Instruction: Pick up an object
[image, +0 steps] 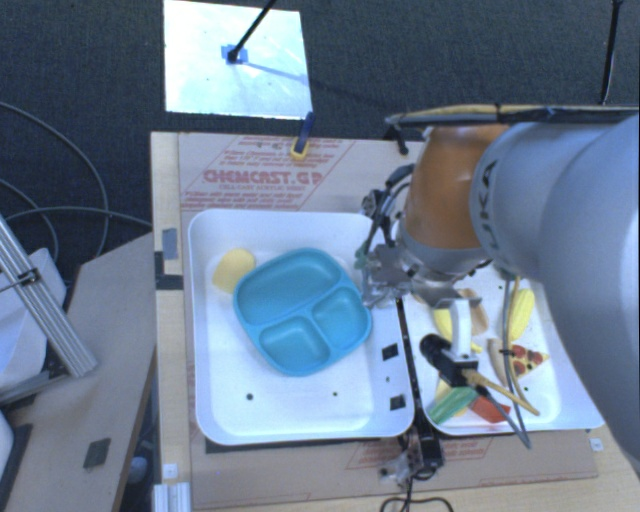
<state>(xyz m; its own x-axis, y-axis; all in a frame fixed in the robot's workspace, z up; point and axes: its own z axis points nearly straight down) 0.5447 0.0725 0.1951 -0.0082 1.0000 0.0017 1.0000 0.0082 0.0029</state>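
A blue divided plate lies in the middle of the left bin. Beside its upper left edge sits a small yellow object. My gripper hangs low over the wall between the two bins, right at the plate's right rim. The wrist hides its tips. Nothing shows as held. The right bin holds a yellow corn-like piece, a pizza slice, a green piece and a red piece.
My grey arm with its orange band covers the upper part of the right bin. Thin sticks lie across the toys there. A cardboard sheet lies behind the bins, with a shiny panel beyond.
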